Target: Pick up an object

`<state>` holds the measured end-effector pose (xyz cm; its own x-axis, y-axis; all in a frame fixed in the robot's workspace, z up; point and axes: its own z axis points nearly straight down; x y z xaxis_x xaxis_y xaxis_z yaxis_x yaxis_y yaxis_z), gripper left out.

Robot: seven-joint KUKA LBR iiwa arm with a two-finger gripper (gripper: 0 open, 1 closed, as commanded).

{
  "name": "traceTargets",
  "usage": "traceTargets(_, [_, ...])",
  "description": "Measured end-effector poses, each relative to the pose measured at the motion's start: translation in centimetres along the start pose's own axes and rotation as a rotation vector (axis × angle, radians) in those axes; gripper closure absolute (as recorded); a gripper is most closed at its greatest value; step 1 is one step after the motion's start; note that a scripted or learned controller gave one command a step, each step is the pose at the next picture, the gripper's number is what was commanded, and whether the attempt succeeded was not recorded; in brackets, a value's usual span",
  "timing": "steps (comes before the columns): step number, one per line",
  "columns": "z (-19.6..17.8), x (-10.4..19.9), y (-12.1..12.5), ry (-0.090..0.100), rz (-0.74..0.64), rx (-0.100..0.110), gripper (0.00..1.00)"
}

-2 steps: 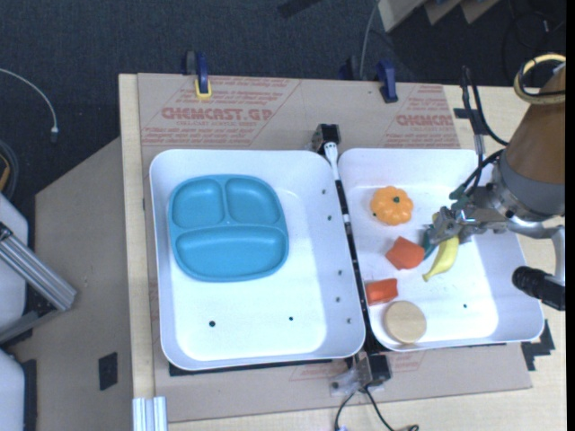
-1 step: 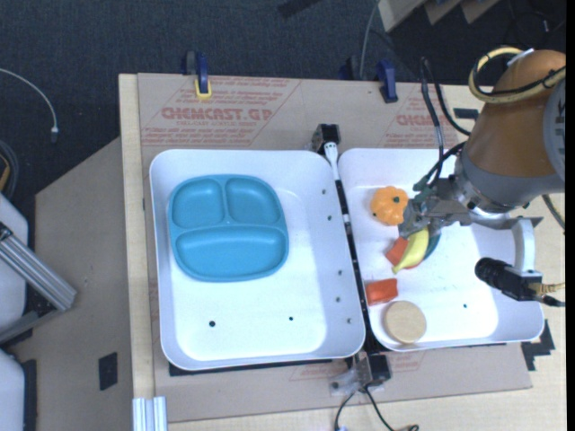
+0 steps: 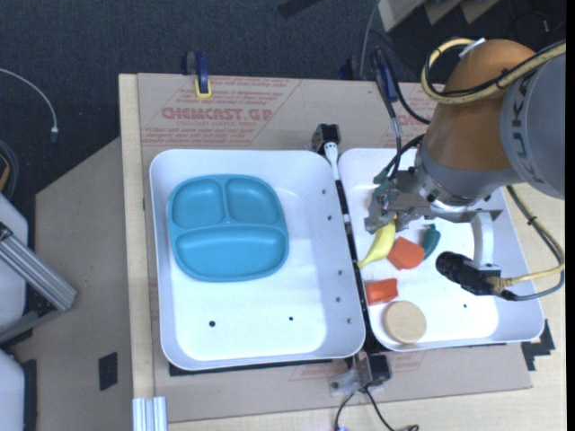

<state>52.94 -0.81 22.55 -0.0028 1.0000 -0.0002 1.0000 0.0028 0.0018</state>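
White bins sit side by side on the worktop [image 3: 144,241]. Left bin [image 3: 260,330] carries a blue divided plate [image 3: 229,226]. Right bin [image 3: 458,330] carries a yellow banana [image 3: 379,244], an orange block [image 3: 406,254], a red block [image 3: 382,289], a teal piece [image 3: 430,238] and a tan disc [image 3: 404,321]. Hand [image 3: 388,212] sits low over the banana's upper end; its opening and any grasp cannot be determined.

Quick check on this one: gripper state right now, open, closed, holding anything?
Gripper: low over the right bin, at the yellow banana's upper end; open or closed cannot be told.
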Motion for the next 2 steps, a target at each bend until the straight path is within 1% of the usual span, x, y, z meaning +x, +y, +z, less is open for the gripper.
traceTargets(1, [-0.9,5.5,1.4,0.001,-0.002,-0.001,1.00])
traceTargets(2, [-0.7,9.4,3.1,0.000,0.001,0.000,1.00])
